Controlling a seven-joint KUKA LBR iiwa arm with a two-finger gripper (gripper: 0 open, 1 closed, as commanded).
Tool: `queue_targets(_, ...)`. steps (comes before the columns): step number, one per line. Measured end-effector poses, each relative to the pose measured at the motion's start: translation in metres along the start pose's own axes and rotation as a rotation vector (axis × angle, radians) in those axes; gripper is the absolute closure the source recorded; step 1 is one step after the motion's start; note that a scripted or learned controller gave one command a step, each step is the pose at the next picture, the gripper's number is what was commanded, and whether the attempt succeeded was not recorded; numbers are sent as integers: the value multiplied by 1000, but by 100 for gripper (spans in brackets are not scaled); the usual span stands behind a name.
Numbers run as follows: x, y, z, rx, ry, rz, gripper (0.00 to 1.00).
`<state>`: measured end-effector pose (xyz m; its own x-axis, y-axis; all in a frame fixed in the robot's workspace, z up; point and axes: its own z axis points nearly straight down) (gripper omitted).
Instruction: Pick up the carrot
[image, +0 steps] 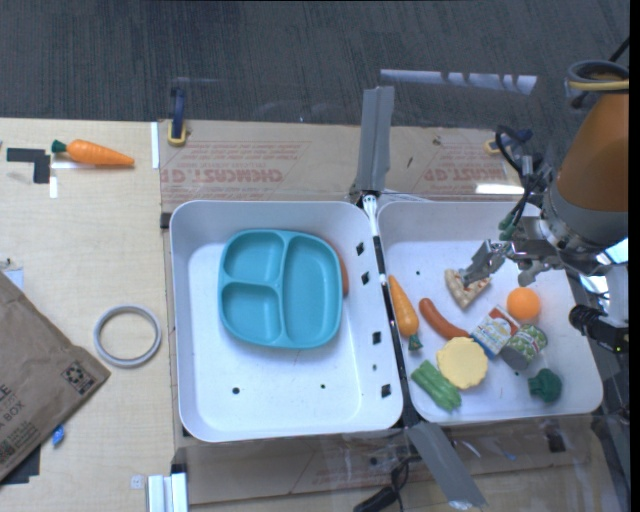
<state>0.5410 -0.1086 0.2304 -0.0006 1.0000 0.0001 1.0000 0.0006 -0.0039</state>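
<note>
Within the right-hand shallow white bin (590, 400), the tapered orange carrot (403, 305) is seen against the left wall, so the spread gripper (490, 262) should be aligned across its width.

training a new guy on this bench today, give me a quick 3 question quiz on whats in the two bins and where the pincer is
1. True or false: the blue divided plate lies in the left bin.
2. Multiple choice: the carrot in the right bin lies nearest which side? A) by the wall between the bins B) the far right rim C) under the orange ball
3. Fill in: the pincer hangs over the ____ slice.

Key
1. True.
2. A. It lies along the wall, left of the sausage. A second carrot sits outside the bins, on the bench at top left.
3. Pizza.
</note>
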Motion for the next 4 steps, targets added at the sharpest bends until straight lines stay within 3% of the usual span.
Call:
queue_targets(1, -62, -12, -57, -3, -2, 66, 0)
queue_targets(2, -110, 1, 43, -1, 0, 229, 0)
queue_targets(3, -93, -7, 135, -7, 7, 819, 0)
queue_targets(4, -93, -5, 124, -11, 7, 816, 100)
